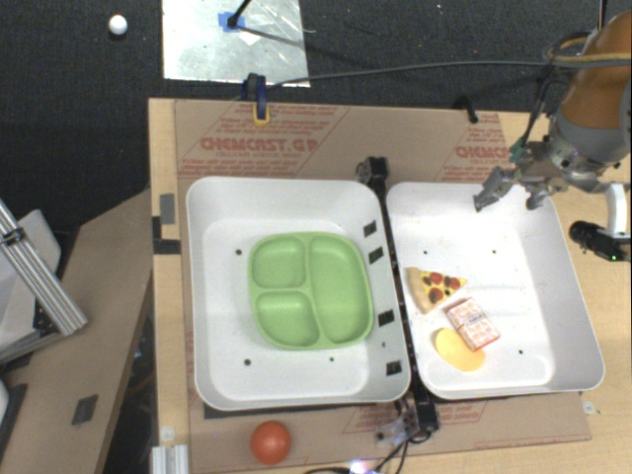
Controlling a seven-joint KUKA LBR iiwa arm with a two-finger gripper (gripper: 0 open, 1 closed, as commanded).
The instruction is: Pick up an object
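Note:
In the right bin [553, 294] lie a pizza slice [434, 286], a small red and white box [472, 324] and a yellow round piece [457, 351] partly under the box. My gripper [512, 194] hangs over the bin's far edge, well up and to the right of these items. Its two grey fingers are spread apart with nothing between them.
The left bin [212, 265] holds a green divided plate [309, 289]. An orange ball [271, 441] rests on the bench in front of the left bin. Black clips line the seam between the bins. A metal frame stands at the far left.

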